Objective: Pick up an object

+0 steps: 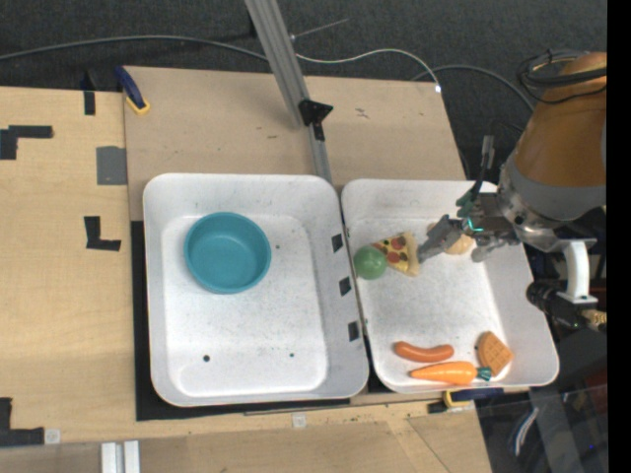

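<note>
My gripper hangs over the upper part of the right bin, fingers spread apart. A small beige object sits between them, not clamped as far as I can see. Just left of it lie a toy pizza slice and a green ball, which touch each other. Along the bin's front edge rest a red sausage, an orange carrot and a tan waffle-like piece.
The left bin holds a teal bowl in its upper left. A grey metal pole slants down to the divider between the bins. The arm's grey body and orange band overhang the right bin's right side.
</note>
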Available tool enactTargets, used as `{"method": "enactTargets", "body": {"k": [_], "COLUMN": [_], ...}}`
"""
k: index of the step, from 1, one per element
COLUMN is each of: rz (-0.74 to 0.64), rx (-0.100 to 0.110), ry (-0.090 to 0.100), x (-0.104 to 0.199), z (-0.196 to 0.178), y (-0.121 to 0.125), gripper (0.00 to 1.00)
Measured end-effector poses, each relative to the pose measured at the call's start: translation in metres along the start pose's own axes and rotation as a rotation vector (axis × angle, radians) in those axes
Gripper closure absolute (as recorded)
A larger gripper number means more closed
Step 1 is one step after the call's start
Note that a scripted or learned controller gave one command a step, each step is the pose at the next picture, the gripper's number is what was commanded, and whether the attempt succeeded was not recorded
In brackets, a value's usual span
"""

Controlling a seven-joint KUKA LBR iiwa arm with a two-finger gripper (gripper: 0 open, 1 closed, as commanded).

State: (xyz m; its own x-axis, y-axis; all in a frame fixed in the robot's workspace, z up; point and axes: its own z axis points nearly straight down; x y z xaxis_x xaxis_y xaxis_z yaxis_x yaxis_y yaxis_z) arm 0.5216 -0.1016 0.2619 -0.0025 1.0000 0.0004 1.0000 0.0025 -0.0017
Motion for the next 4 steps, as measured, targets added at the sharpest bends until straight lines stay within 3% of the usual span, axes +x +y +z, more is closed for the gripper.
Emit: {"method": "enactTargets", "body": {"k": [1,4], "rz": [0.001,0.001], "rx": [0.0,0.006], "ry": [0.0,0.001], "x": [0.0,0.0], "z": [0.0,0.137], "y": [0.0,0.005], "gripper": [0.0,0.0]}}
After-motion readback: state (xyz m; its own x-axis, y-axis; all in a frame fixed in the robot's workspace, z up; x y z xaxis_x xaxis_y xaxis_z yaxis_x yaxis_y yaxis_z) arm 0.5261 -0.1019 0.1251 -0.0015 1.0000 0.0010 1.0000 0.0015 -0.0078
